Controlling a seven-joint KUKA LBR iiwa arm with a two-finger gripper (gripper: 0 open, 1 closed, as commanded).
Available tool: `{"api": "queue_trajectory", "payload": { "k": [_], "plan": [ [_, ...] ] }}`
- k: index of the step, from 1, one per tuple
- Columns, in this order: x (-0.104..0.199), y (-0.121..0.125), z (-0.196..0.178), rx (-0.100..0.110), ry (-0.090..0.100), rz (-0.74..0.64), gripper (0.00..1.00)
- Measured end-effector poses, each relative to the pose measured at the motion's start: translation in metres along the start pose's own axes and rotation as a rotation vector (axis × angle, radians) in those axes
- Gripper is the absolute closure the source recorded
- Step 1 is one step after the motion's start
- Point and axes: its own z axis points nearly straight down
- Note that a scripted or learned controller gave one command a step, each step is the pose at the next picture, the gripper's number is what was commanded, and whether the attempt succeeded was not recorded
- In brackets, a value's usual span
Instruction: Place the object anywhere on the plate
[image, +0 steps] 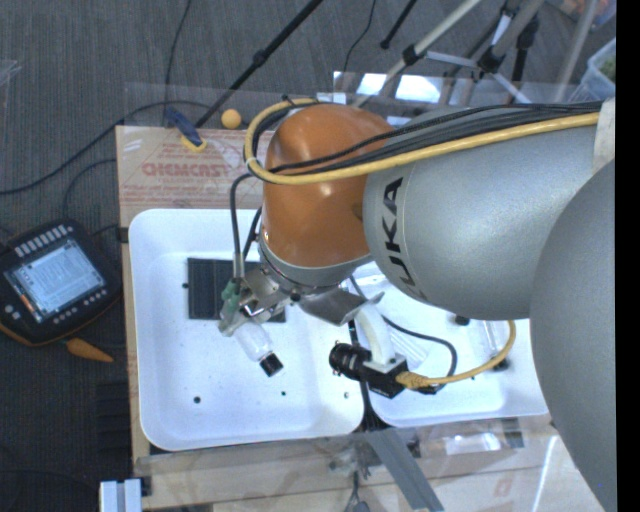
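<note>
A flat black square plate (208, 288) lies in the left bin (170, 400), towards its back. The arm's wrist hides the plate's right side. My gripper (262, 352) hangs from the orange wrist, just right of the plate and in front of it, over the bin's white floor. It reaches down and to the right and ends in a small dark tip (271, 366). I cannot tell whether that tip is part of the gripper or a held object. No separate object is visible in the bin.
The right bin (480, 400) is mostly covered by the grey arm. A black connector with a yellow cable (372, 368) hangs over the divider between the bins. A teach pendant (52, 280) lies left of the bench. A few dark specks dot the left bin's floor.
</note>
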Motion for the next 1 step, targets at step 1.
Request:
{"api": "queue_trajectory", "payload": {
  "k": [1],
  "plan": [
    [0.0229,0.0104,0.0244,0.001,0.002,-0.263,1.00]
  ]
}}
